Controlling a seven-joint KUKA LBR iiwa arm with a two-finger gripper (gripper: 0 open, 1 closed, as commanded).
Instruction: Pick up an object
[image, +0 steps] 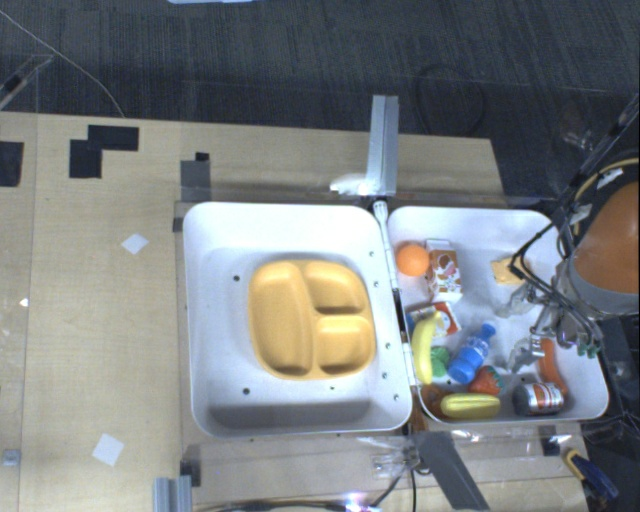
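Two white bins sit side by side on the bench. Left bin (200, 330) holds one thing: a yellow tray (310, 318) with three compartments, lying flat near the middle, slightly toward the divider. Right bin (470, 222) holds the clutter. An orange (411, 259) sits at the far left corner area, with a carton (443, 271) touching it on the right. A yellow block (505, 270) lies farther right, apart from the carton. Below the carton is a small red-and-white pack (442, 320), then a banana (423, 349) running along the bin's left wall, with something green (437, 361) tucked against it. A blue bottle (470, 355) lies tilted just right of the banana, cap end pointing up-right. A red item (485, 381) sits just below the bottle, and a second yellow fruit (470, 405) lies along the near wall, touching the red one. A can (538, 398) lies on its side in the near right corner. The arm comes in from the right, orange band visible at the edge, cables draped around the wrist. Gripper (548, 345) is down inside the right bin, just above the can and right of the bottle. Cannot tell how its grip stands; wiring and wrist hardware hide it, and nothing is visibly held. An orange piece (552, 366) sits right by the gripper, touching the can's top edge.
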